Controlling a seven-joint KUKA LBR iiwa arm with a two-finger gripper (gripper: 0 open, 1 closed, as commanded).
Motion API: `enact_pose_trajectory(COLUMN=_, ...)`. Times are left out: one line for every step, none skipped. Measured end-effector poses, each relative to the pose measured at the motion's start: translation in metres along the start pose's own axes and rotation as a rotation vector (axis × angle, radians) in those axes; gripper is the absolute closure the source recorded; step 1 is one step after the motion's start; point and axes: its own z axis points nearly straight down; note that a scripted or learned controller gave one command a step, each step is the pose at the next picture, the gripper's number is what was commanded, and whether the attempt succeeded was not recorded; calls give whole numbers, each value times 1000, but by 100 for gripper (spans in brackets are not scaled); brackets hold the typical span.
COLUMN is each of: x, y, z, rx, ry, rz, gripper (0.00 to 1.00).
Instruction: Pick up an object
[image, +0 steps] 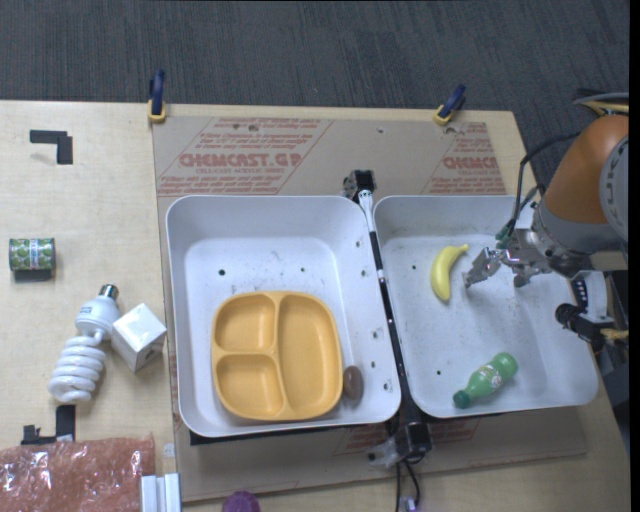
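Down at the near edge we've got the two bins: the left bin (190, 300) holds a yellow tray (277, 355) with a small brown lump (353, 382) just beside its right rim, and the right bin (560, 385) holds a banana (446, 271) and a green bottle (487, 379), well apart from each other.

Our arm (590, 190) reaches in from the right, and the gripper (483, 270) hangs over the right bin's far half, just right of the banana. Fingers look spread open, nothing between them.

So we're in the approach step, nothing picked yet. We'd guess the banana is the target since it's the closest thing. Next move calls for shifting left until the banana sits between the fingers, dropping down, then closing across its narrow width. It lies roughly upright in the view, so the fingers want to straddle it sideways.
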Motion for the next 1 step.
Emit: enact_pose_trajectory(x=33, y=-66, z=0, rx=1, ry=1, rz=2, gripper=0)
